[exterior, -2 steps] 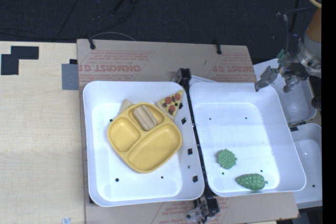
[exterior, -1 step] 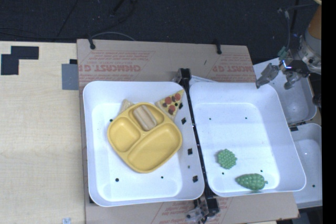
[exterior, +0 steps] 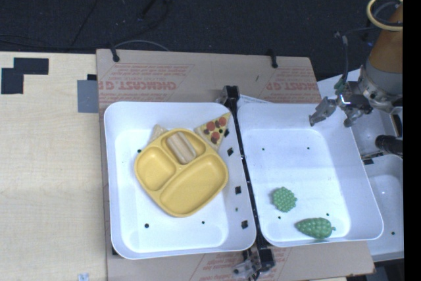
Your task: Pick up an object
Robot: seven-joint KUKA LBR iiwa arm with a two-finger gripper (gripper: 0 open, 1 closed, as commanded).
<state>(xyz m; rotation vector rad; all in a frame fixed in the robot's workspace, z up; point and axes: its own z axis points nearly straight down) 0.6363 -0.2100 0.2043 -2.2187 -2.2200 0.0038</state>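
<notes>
2 green grape clusters, a round one (exterior: 284, 199) and a longer one (exterior: 315, 228), lie loose and apart near the right bin's (exterior: 309, 141) front edge, open to a reach from above. The gripper (exterior: 337, 110) hangs over that bin's back right corner, fingers spread wide, holding nothing. The left bin (exterior: 128, 141) carries a yellow divided plate (exterior: 183, 173) and a toy pizza slice (exterior: 215, 128).

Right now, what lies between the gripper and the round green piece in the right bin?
Only bare white bin floor between gripper and round green piece, seen in the camera view.
</notes>
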